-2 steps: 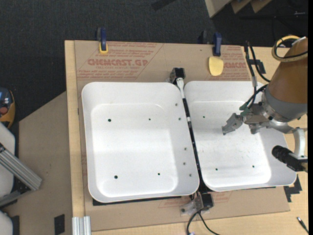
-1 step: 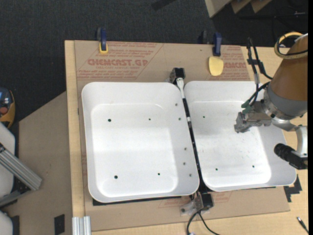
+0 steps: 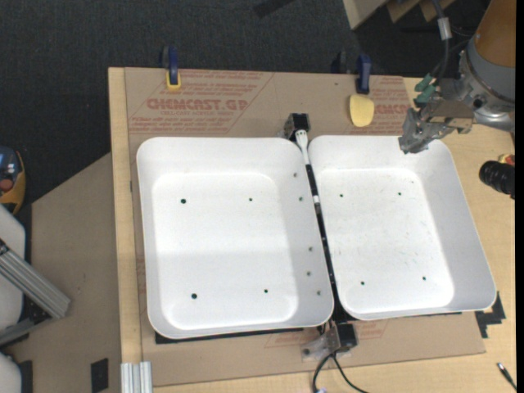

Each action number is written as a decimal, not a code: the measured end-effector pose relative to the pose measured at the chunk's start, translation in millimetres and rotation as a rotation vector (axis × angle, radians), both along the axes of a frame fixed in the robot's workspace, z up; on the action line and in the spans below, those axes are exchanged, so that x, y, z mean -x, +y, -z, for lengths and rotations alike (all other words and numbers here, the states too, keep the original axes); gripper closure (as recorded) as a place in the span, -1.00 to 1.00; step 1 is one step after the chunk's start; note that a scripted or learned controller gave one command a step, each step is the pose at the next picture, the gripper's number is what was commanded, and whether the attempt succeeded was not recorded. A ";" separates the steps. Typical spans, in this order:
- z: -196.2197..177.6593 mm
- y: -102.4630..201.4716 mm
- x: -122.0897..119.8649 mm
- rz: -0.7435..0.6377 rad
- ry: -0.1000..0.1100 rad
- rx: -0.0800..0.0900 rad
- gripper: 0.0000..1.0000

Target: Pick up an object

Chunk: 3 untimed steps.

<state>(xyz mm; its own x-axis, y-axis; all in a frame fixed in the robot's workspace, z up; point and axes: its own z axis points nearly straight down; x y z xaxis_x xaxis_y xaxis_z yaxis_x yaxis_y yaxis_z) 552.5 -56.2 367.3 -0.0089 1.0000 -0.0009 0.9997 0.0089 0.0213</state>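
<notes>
From the one camera above the bench, the gripper (image 3: 415, 142) hangs over the far right corner of the right bin (image 3: 458, 219), its dark tips at the bin's back rim. Nothing shows between those tips. How far open it is I cannot tell; the tips read as one blurred dark mass against the white rim.

The nearest loose object is a small pale yellow piece (image 3: 361, 110) lying on the brown board (image 3: 131, 219) behind the right bin, outside both bins. It sits just below a blue clamp (image 3: 363, 74) and well to the left of the gripper, apart from it. The piece is rounded and a little taller than wide, its long axis running roughly away from the camera, wider end nearer the bin. What kind of object it is cannot be made out.

The left bin (image 3: 155, 219) lies beside the right one, their inner rims touching along a dark strip (image 3: 315, 211) that runs between them. A second blue clamp with a yellow tip (image 3: 171, 65) grips the board's back edge at the left. The arm's wrist (image 3: 491, 80), grey with an orange-brown body above it, enters from the upper right.
</notes>
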 end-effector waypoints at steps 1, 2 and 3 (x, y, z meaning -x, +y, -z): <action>81.0 128.4 44.6 -0.004 0.032 -0.004 1.00; -32.7 53.9 -22.8 0.015 0.003 0.003 1.00; 48.4 77.7 -62.2 0.006 0.028 -0.001 1.00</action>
